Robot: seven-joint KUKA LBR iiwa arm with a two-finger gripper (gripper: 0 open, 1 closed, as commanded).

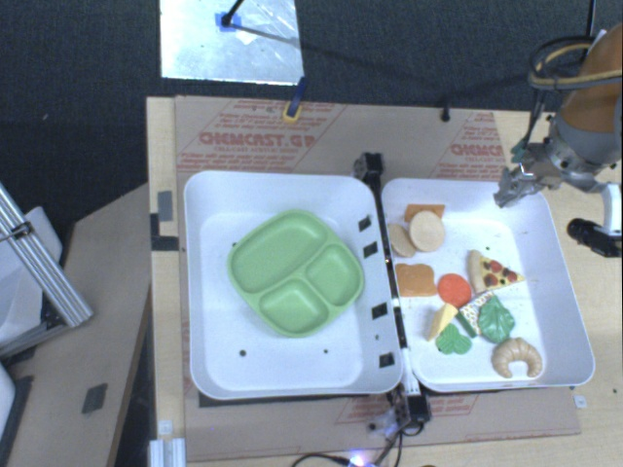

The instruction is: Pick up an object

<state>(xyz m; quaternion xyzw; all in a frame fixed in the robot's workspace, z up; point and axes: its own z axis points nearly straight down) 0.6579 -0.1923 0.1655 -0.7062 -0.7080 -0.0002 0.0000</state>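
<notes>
The right bin (550, 251) holds several toy foods: a round cracker (426, 230) on a tan slice, a toast piece (416, 279), a red tomato slice (454, 289), a pizza slice (492, 272), a yellow cheese wedge (442, 320), green leafy pieces (494, 319) and a croissant (517, 357). My gripper (513, 189) hangs over the bin's far right corner, above and to the right of the food, touching none of it. Nothing shows between its fingers.
The left bin (209, 358) contains a green divided plate (296, 272). A black divider with clips (380, 261) runs between the bins. A shiny sheet (232, 27) lies beyond the bench. Metal rails (34, 261) stand at the far left.
</notes>
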